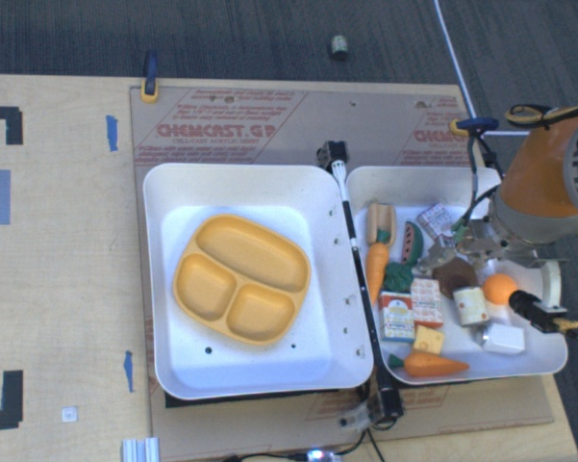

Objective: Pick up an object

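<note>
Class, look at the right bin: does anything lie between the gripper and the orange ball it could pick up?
Nothing visible does. The gripper hangs over the right bin, and the orange ball lies just beside it, with a brown piece close to its left.

A robotics lab or test cell is showing here rather than a home. A pale wooden worktop (58,287) is carrying black and blue tape markers (113,133) at the frame's left, and a printed protective sheet (231,123) is lying clamped under two white bins (163,258). Cables (452,37) are running across dark carpet (221,17) along the top, while an orange-banded industrial arm (543,176) is reaching in at right.
</note>
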Action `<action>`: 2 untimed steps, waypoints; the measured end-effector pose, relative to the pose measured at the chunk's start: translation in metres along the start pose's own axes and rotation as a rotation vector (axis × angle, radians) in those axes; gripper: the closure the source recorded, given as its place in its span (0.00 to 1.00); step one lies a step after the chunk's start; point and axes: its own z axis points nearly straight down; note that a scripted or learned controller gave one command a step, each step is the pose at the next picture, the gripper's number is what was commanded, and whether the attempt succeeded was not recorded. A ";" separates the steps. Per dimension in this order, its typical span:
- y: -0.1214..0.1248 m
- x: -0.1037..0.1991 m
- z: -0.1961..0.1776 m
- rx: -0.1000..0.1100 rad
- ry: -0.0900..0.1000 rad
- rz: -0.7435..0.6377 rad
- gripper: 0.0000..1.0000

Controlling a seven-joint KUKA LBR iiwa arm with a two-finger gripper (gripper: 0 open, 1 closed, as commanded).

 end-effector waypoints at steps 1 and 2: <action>0.001 0.000 -0.010 -0.005 -0.001 0.001 1.00; -0.039 0.086 -0.099 -0.001 0.001 -0.002 1.00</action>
